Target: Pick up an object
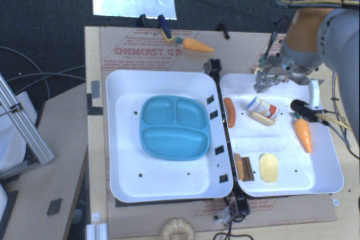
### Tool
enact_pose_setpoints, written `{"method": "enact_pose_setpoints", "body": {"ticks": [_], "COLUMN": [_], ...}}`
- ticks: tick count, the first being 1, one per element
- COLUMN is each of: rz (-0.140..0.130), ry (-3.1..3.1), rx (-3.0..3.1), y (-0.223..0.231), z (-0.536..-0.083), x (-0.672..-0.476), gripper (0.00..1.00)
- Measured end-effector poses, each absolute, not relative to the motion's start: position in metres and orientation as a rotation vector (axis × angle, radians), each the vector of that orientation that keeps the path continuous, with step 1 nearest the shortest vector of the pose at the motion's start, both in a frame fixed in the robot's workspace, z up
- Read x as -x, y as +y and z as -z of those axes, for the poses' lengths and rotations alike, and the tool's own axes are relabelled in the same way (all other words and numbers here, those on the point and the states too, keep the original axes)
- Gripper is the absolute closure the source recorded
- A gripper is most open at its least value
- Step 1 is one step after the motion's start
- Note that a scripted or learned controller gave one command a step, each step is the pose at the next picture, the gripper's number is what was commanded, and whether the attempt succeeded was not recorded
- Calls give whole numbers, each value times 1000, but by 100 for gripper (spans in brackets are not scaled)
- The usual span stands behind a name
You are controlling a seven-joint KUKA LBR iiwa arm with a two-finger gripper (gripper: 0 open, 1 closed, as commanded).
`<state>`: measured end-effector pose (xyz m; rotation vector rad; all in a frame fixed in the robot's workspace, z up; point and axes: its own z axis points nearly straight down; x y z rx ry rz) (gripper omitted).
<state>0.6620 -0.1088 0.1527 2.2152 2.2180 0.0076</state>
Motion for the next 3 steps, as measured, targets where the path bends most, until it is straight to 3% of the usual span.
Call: {"method": "enact_pose_setpoints", "body": {"ticks": [1,2,3], "rz": [-9,-5,-2], "ry": [2222,2225,2231], "rx": [-2210,-2212,-2212], "y": [-109,-109,-60], "z": [-210,-226,-237], "x": [-674,-675,-653], "gripper": [100,100,100]}}
